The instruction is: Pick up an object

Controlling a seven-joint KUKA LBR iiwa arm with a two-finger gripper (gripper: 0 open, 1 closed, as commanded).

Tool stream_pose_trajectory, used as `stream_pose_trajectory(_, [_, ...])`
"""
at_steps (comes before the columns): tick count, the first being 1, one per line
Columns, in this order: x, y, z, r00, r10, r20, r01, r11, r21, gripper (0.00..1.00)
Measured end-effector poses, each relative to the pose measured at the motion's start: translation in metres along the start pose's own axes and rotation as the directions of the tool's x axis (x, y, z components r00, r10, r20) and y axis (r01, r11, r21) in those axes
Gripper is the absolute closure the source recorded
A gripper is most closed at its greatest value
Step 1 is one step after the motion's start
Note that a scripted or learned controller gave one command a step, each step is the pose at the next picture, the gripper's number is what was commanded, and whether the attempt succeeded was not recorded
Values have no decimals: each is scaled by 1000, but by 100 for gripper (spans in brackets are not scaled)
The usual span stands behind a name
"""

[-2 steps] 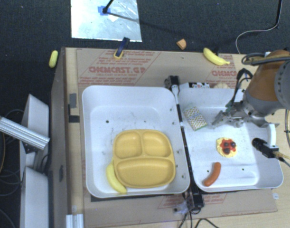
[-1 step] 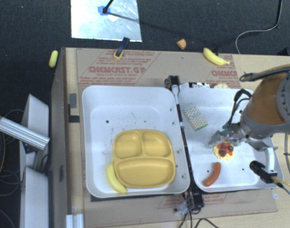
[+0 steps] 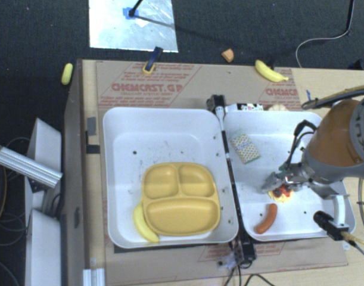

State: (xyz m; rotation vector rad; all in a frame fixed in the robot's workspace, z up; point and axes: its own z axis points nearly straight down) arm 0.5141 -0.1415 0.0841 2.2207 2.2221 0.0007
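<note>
A: Logging the right bin (image 3: 324, 127). The gripper (image 3: 281, 186) is sitting low over its floor, just right of the divider between the bins, with the arm (image 3: 342, 142) coming in from the right edge.

B: Jaw state?

A: Cannot tell. The fingers are blurring into a small red and yellow object (image 3: 282, 192) right at the tip. I am not seeing whether that object is between them or only lying under them, so I am not recording a hold.

B: What else is lying in that bin?

A: A sausage (image 3: 265, 219) is lying at a slant near the front wall, just below and left of the gripper, apart from it. A small patterned block (image 3: 245, 148) is lying nearer the back, close to the divider.

B: And the left bin (image 3: 119, 159)?

A: A yellow divided tray (image 3: 180, 198) is resting flat on its floor, toward the front. A banana (image 3: 143, 225) is lying against the tray's front left corner, touching it.

B: Outside the bins?

A: A second banana (image 3: 269, 71) is lying on the cardboard behind the right bin, well apart from the gripper.
</note>
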Motion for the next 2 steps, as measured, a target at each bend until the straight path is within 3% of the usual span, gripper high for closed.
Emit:
stream_pose_trajectory(1, [0, 1, -10, 1000, -1, 0, 1, 1000, -2, 100])
stream_pose_trajectory(2, [97, 19, -101, 1000, -4, -1, 4, 1000, -3, 100])
